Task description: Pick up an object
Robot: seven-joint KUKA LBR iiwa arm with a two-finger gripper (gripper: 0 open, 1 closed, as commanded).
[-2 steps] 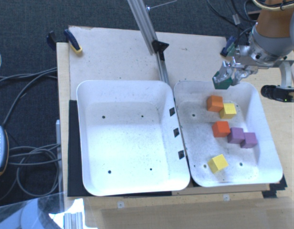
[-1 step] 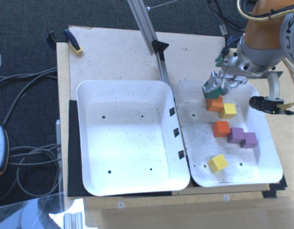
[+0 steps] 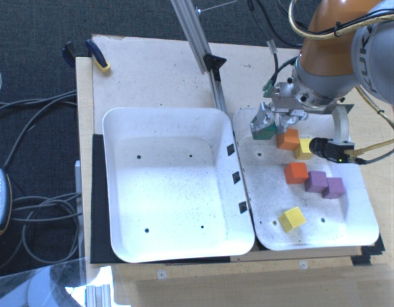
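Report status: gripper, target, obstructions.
Gripper down in right bin, at green block; grasp unconfirmed. Orange block close beside it. Other blocks apart.

- You are looking down at a slant on a pale wooden bench top (image 3: 158, 75), speckled with small dark marks.
- Around the bench lies a dark grey carpeted floor (image 3: 31, 18).
- Thin grey cables (image 3: 24, 107) loop over the floor at the left.
- A blue and yellow clamp (image 3: 98, 55) grips the bench's far left corner.
- A slanted silver metal pole (image 3: 190, 24) rises from the bench's far side, held in a black bracket (image 3: 213, 62).
- A black mat (image 3: 96, 197) edges the bench's left side.
- Light is even and soft, casting faint shadows.
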